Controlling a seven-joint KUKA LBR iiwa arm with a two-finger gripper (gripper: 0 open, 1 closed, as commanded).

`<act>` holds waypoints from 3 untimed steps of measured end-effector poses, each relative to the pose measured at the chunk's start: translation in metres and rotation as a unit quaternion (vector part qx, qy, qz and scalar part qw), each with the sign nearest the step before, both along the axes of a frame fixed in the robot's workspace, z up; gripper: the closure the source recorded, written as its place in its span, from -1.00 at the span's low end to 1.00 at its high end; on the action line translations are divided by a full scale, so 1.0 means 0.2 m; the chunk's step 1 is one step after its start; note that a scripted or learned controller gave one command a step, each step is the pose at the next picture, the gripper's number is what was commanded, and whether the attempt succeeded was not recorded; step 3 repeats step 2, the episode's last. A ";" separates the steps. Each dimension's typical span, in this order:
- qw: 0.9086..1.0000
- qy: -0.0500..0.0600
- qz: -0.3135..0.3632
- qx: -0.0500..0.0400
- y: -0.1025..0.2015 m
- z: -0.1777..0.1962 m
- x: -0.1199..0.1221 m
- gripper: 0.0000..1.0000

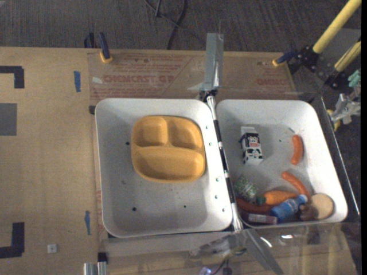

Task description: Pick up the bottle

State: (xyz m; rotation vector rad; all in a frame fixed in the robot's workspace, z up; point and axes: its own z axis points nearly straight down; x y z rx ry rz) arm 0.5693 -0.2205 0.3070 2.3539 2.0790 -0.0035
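Currently bottle (288,207) lies flat at right bin's (321,122) near edge — wedged between carrot (279,196) and cookie (322,205). Gripper state: cannot tell. Best approach straight down, fingers across its narrow width — neighbours crowd it.

We see two white bins, the left bin (109,171) and the right bin (321,148), that look like smooth, faintly glossy plastic, and the yellow divided plate (168,148) has the same moulded plastic sheen. The small blue bottle (288,207) looks like shiny plastic too. The surface (46,171) under them looks like matt, pale wood board.
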 end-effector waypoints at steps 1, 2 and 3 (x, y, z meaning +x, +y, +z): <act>1.000 0.000 0.002 -0.001 0.00 0.04 0.01 1.00; 1.000 0.001 -0.009 0.001 0.16 0.08 -0.01 1.00; 1.000 0.001 -0.009 0.001 0.16 0.08 -0.01 1.00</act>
